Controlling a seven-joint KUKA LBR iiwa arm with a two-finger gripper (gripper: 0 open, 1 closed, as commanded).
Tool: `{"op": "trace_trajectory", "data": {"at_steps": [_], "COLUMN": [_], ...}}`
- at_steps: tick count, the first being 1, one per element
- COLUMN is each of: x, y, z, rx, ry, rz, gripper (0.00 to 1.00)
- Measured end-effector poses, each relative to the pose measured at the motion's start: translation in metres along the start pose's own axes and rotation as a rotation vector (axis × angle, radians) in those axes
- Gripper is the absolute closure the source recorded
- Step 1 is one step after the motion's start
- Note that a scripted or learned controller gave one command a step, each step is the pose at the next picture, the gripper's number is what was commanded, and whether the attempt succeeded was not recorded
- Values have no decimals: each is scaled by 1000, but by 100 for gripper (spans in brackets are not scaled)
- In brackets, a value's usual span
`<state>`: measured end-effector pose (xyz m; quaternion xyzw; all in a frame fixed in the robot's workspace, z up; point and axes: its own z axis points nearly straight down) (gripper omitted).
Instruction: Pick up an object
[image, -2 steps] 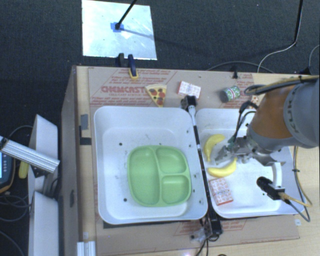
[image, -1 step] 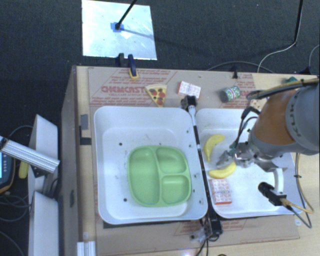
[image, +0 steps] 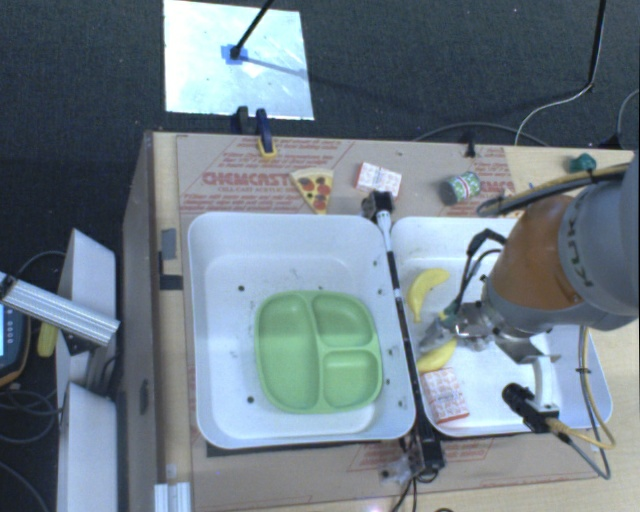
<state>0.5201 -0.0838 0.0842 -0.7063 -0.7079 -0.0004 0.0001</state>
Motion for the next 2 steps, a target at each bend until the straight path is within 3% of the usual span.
{"op": "trace_trajectory", "data": {"at_steps": [1,2], "x": [0,63], "y": [1,49], "z": [-11,-101], "rx": [-3,-4], "ry": [0,0], "rz": [0,-2], "gripper": [100,100]}}
